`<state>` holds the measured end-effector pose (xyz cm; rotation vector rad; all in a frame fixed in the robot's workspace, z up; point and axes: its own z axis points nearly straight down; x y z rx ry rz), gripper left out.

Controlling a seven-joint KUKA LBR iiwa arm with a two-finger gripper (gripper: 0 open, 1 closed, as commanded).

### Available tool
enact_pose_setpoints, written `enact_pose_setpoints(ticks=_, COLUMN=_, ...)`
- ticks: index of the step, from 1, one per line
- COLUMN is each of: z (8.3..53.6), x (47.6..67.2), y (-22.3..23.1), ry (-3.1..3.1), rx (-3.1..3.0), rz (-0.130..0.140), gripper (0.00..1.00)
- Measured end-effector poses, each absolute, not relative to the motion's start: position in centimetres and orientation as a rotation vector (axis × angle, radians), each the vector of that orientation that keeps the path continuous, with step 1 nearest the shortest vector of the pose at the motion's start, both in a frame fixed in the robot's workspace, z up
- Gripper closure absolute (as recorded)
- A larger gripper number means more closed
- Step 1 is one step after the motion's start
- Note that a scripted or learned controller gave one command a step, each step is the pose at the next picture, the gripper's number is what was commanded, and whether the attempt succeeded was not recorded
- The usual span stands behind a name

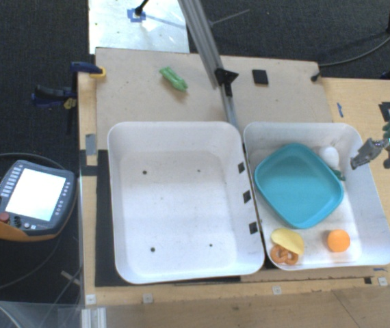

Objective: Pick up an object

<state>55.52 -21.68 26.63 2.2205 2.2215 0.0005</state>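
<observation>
Two shallow white plastic bins sit side by side on the pale wooden tabletop. The left bin shows only a few dark specks on its floor. The right bin holds a teal, rounded-square plastic tray lying tilted across its middle. At the tray's upper right corner a small white rounded object peeks out; the tray hides part of it and its shape is hard to make out. Near the front wall of this bin lies a yellow, curved plastic piece, resting on an orange-brown ringed item whose upper part it covers. Just to the right, apart from both, sits a small orange ball.

The robot's hand enters at the right edge of the view, over the right bin's far right corner, just beside the white rounded object but not visibly touching it. The frame cuts off most of the arm, and the hand appears as dark grey metal parts with a small green light. Whether its fingers are apart or together cannot be told, and nothing is seen between them.

Behind the bins, a small green, elongated object lies on the tabletop, and a slanted grey metal pole crosses the view. A tablet-like control pendant with a bright screen rests on the dark floor at left.
</observation>
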Motion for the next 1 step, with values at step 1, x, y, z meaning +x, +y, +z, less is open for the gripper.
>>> enact_pose_setpoints(ticks=1, z=26.62, x=55.52, y=-21.68, ry=2.222, rx=2.22, rz=0.0, gripper=0.0)
